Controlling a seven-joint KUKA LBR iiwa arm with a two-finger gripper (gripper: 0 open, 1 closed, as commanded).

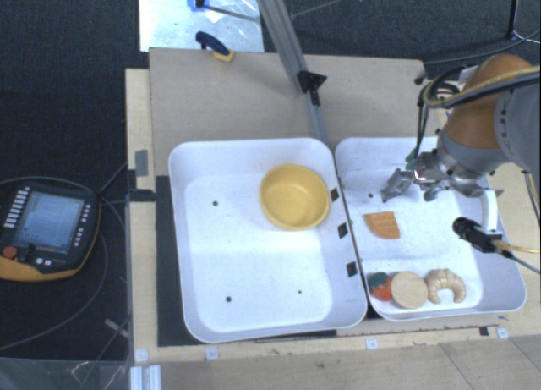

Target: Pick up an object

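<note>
Dark carpet surrounds the tan surface (254,96) carrying two white bins. An orange wedge (383,225), flat and toast-like, lies mid-right in the right bin (363,164), just below the tool (412,184), which hangs spread open and grips nothing, probably lining up a grasp. Lower right sit a croissant (445,285) and round biscuit (408,289) (the yellow bowl (293,196) occupies the left bin (203,236)).

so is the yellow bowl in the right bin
No, the bowl sits in the left bin, near its upper right corner.

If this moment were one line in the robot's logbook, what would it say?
gripper: open, above right bin, holding nothing | orange wedge: just below gripper | yellow bowl: left bin | pick: not yet done
</note>
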